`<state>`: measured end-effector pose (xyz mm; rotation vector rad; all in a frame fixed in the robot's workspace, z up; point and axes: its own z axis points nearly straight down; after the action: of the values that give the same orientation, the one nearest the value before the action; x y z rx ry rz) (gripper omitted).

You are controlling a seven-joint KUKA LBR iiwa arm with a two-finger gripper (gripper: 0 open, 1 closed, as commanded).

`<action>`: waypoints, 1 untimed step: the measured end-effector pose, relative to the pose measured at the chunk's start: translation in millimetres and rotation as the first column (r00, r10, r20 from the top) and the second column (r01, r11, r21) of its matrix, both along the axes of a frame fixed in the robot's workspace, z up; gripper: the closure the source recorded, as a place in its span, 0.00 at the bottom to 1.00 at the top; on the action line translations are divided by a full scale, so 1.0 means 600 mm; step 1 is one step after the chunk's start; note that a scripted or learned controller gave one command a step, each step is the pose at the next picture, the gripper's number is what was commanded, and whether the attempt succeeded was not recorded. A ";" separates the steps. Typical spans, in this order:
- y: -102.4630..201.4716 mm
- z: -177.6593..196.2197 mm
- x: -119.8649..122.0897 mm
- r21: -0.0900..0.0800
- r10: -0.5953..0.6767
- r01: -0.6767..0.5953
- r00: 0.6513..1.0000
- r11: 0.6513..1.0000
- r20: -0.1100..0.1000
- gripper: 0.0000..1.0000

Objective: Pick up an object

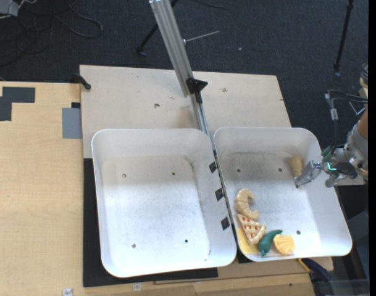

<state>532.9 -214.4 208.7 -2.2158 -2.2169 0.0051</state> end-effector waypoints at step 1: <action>0.000 0.004 0.002 -0.001 0.000 0.000 1.000 1.000 0.004 0.00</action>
<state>533.9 -214.7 210.8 -2.2191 -2.2192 0.0016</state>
